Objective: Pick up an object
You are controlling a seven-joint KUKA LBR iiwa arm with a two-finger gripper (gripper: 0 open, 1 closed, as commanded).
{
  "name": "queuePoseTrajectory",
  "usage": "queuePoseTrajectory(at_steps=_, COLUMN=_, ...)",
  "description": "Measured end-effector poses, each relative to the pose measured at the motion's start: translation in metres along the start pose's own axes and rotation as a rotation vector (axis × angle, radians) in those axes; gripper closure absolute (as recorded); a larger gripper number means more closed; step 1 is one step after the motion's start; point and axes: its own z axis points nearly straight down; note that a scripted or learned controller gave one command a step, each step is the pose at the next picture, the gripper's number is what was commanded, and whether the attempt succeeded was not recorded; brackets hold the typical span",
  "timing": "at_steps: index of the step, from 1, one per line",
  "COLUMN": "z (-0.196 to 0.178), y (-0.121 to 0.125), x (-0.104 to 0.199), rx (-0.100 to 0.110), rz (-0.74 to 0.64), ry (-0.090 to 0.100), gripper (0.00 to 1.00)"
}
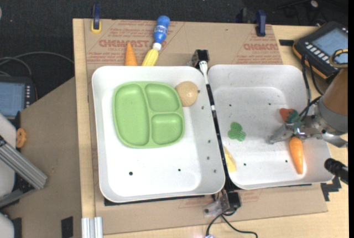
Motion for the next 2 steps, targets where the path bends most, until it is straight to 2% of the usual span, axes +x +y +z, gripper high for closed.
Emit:
queuePoseTrajectory(at_steps=1, z=-0.014, y=-0.001, x=-0.002, rx=-0.004, rz=0.003, ry=-0.010, gripper=1.00)
queuePoseTrajectory(at_steps=2, z=-0.108, y=-0.008, x=0.052, rx=-0.012, rz=-0.002, ry=-0.013, gripper=1.00)
